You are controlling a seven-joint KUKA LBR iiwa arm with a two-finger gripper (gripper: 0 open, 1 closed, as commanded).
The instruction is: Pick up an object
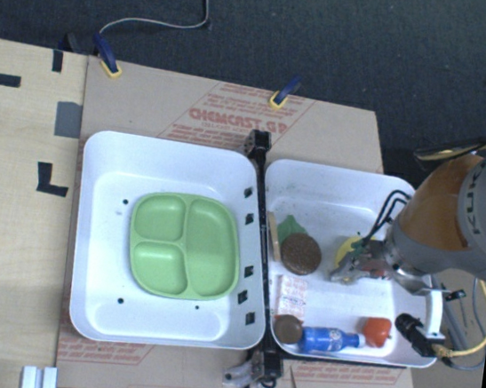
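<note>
Stage: reach into the right bin (343,183), with nothing lifted as far as the view shows.
Gripper (346,268): low over the middle of the right bin, its tip near a small yellow-green item (349,247); whether it is parted or closed, or has anything in its grasp, I cannot tell, since the tip is small and blurred.
Candidate objects: a round brown disc (301,253) just left of the gripper, a green piece (290,227) touching the disc's upper edge, a blue bottle (327,339) lying along the near wall, a red-orange item (376,331) beside the bottle's end, a second brown round piece (287,328), and a pale printed packet (291,296).
Left bin (97,213): holds a green divided plate (185,245).
Done: approach, by my reading.
Left: a secure grasp and a lift clear of the bin floor.
</note>
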